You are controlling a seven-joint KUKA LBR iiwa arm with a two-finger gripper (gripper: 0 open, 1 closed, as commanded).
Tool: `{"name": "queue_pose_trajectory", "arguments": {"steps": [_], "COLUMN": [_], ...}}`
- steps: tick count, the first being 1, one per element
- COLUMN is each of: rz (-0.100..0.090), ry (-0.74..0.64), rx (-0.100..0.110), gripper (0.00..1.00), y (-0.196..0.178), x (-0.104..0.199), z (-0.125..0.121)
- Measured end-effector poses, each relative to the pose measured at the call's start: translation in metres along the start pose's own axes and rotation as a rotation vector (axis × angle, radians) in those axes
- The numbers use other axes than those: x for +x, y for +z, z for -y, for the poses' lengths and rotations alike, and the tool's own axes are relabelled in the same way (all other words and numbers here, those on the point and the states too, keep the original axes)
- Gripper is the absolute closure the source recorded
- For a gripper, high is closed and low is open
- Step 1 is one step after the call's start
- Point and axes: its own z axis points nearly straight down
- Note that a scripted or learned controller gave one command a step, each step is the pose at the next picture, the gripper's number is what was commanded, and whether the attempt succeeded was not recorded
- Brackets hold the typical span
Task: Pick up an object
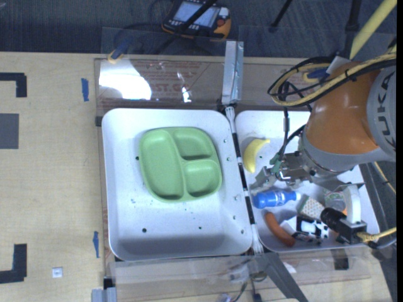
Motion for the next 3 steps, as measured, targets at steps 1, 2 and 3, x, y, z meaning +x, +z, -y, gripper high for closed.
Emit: {"name": "queue_pose_trajectory", "arguments": {"steps": [1,2,3], "rz": [-0.001,0.0,0.001], "ry": [-0.002,0.123,0.245], "rx": [0.003,-0.014,0.001], "gripper": [0.0,0.0,0.0], "y": [0.045,0.138,0.117], "x": [-0.052,-0.091,-0.153], "z": [-0.022,0.004,0.011]}}
